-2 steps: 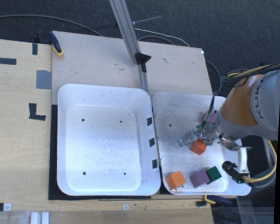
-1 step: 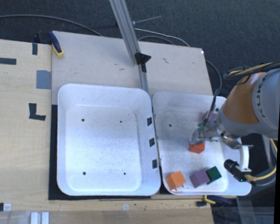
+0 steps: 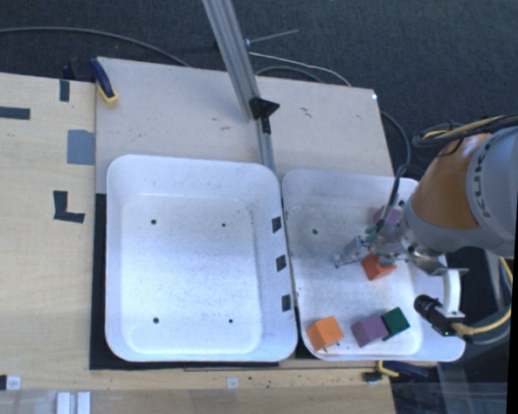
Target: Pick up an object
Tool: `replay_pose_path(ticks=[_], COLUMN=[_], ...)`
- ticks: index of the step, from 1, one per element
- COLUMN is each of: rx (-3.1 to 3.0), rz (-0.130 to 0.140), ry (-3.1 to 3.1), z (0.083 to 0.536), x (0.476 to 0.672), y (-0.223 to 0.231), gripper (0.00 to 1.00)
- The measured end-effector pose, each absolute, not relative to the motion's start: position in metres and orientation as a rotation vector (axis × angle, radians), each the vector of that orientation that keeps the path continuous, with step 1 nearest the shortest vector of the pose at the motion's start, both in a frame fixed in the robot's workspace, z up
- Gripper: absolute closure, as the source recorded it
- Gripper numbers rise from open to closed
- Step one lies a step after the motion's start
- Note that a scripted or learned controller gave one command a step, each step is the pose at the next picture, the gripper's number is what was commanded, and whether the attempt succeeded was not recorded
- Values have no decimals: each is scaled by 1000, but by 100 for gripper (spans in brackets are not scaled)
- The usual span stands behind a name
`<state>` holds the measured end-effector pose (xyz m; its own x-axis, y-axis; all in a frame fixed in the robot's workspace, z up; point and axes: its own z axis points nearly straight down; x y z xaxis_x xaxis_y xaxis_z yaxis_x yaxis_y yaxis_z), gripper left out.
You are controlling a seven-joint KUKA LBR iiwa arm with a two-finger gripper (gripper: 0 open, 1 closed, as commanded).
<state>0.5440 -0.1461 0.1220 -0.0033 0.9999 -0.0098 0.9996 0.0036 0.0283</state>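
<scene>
Red-orange block (image 3: 378,268) | right bin (image 3: 329,206) | just beside fingers (image 3: 348,255)

The two bins were white, the left bin (image 3: 190,259) with tiny dark specks and the right bin (image 3: 328,215) too. In the right bin lay an orange block (image 3: 325,333), a purple block (image 3: 370,329), a dark green block (image 3: 395,322) and a red-orange block (image 3: 379,269). The arm (image 3: 470,193) was grey with an orange band. The table (image 3: 30,223) was pale wood with grey and black patches.
</scene>
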Motion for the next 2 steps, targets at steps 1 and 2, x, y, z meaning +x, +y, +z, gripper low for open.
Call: replay_pose_path(ticks=[1,2], rx=[2213,2228], rz=[4,-9], ry=[2215,2228], z=[226,90], x=[590,544], y=[-202,-200], gripper=[0,0])
